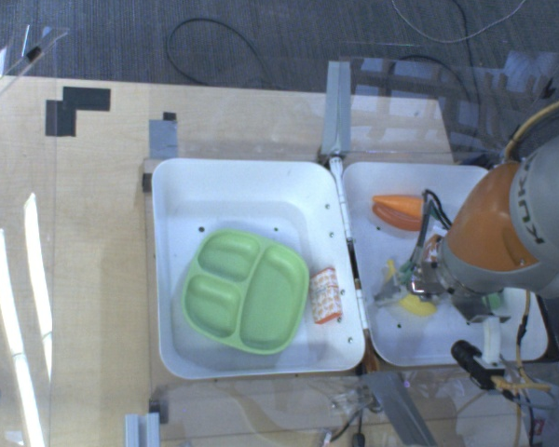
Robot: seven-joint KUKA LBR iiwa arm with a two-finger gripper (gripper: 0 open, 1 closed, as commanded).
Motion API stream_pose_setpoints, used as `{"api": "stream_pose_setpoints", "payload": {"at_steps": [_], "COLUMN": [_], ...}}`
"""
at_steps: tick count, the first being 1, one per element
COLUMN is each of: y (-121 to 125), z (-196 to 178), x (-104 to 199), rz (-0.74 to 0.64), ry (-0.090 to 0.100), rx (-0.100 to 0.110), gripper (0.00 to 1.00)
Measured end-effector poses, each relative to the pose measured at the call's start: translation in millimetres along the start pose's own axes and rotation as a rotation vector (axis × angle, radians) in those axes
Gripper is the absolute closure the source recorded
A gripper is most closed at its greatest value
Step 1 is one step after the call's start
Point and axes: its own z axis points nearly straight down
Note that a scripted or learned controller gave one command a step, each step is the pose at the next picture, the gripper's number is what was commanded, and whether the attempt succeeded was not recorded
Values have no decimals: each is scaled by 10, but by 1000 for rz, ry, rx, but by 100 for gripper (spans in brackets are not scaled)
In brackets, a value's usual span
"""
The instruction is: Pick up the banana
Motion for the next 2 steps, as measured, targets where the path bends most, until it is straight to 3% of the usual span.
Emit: {"api": "stream_pose_setpoints", "payload": {"at_steps": [1,2], "y": [28,459], "z": [-119,-961], "x": [17,698], "rz": [-5,-62], "ry": [1,2], "rx": [-7,6], "gripper": [100,100]}}
